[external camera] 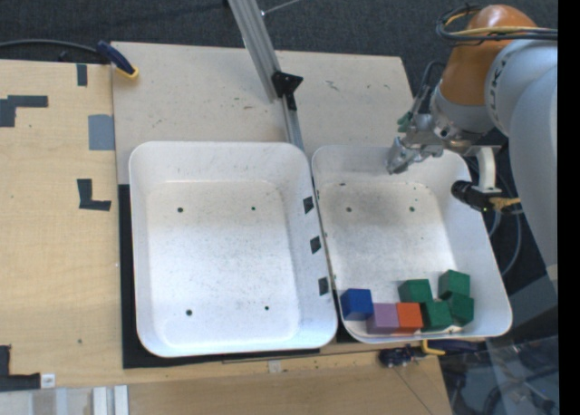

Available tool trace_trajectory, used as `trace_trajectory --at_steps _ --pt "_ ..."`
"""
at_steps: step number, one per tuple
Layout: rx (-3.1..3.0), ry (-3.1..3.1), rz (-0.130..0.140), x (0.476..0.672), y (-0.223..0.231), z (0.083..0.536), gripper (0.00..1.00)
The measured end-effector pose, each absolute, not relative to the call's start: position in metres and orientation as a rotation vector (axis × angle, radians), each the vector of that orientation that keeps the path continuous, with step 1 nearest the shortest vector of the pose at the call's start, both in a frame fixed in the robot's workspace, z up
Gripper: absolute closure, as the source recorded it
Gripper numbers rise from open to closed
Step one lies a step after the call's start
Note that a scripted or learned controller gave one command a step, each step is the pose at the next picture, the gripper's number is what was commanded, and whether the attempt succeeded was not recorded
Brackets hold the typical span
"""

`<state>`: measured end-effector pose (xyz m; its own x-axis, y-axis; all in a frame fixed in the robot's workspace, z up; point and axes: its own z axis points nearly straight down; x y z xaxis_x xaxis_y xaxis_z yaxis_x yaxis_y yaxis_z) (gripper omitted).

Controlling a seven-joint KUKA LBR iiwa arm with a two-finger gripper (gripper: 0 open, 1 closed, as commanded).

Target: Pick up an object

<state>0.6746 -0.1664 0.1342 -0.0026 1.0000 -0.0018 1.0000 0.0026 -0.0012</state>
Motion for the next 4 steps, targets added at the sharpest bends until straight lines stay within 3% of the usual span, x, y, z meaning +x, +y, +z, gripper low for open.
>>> trace_trajectory --at_steps 1,2,4 --pt "2.217 2.221 0.005 0.677 -0.165 0.198 1.00" --pt "2.219 2.222 0.002 0.678 -0.164 0.224 1.00" --pt "2.218 2.230 -0.002 0.641 -0.074 0.221 1.00"
